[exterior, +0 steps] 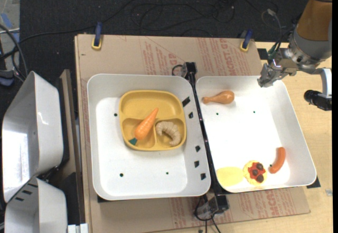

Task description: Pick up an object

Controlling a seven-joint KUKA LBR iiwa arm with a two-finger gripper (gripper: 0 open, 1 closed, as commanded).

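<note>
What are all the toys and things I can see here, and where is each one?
bins: 2, white, side by side on the bench
plate: 1, yellow, divided, in the left bin
carrot: 1, orange, on the plate
shrimp: 1, pale, on the plate beside the carrot
drumstick: 1, tan, right bin, far side
sausage: 1, orange-red, right bin, near corner
pizza slice: 1, yellow with red topping, beside the sausage
yellow disc: 1, right bin, near edge
clamps: 2, yellow, far edge of the board
gripper: 1, grey, over the right bin's far corner

Glossy white plastic bins (105,174); smooth yellow plastic divided plate (129,105); matt brown cardboard (148,49) beneath; metal gripper (265,80).
</note>
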